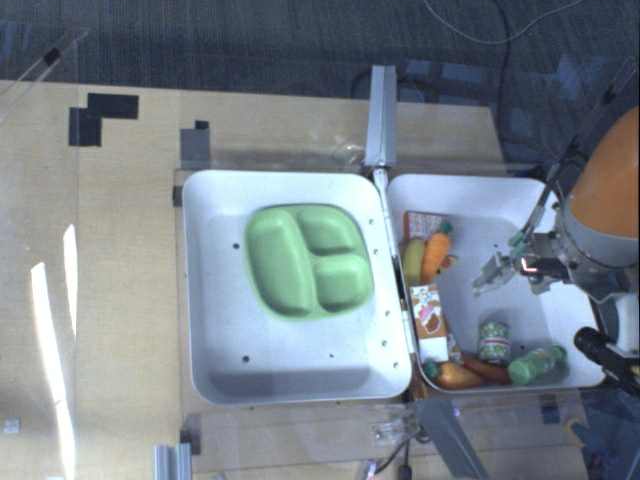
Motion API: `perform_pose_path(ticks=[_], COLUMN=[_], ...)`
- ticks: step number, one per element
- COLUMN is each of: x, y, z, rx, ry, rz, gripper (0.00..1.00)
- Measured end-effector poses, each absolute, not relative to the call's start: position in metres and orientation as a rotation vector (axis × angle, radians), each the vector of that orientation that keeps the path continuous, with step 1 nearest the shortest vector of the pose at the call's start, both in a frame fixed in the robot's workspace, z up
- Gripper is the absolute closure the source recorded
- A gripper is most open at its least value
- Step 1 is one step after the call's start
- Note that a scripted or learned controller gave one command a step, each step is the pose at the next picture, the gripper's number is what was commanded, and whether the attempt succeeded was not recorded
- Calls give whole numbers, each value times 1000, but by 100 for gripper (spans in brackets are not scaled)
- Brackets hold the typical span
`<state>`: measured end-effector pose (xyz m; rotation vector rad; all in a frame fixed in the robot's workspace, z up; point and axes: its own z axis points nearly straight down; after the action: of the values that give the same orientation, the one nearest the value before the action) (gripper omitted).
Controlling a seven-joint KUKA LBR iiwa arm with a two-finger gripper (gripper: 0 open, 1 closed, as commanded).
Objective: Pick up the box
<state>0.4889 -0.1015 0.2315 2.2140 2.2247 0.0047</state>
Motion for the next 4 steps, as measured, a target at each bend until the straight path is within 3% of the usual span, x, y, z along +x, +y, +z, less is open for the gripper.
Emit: perform_pose_path(ticks=[1,2,3,4], x=[493,580,524,524], y=[-97,-114,-162,-162], z=[124,89,101,101], rx=[2171,2265,2365,2365], ry=[2235,2162,2062,2063], rz=[16,13,5,5], gripper=[0,0,0,0])
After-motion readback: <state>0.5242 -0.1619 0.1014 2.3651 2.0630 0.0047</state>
